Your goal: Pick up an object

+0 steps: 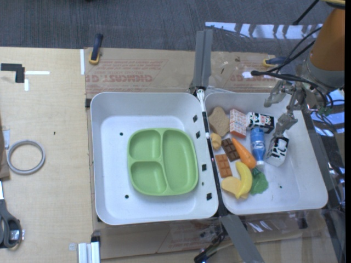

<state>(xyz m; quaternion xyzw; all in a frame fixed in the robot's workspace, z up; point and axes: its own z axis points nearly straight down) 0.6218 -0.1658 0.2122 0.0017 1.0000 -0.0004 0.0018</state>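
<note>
The gripper (pixel 282 126) hangs over the right bin (pixel 307 193), its fingers too blurred to tell their spread. Just beneath lies a small black-and-white carton (pixel 278 150), long axis running near-to-far, beside the blue bottle (pixel 258 143).

I can't make out the gripper (pixel 285 126) well: its tip blends into the black-and-white carton (pixel 278 150) below. The arm (pixel 329 43) runs off the right edge. Scissors (pixel 7 230) are cut off at the left, and the toy food (pixel 237 159) overlaps, hiding pieces.
</note>
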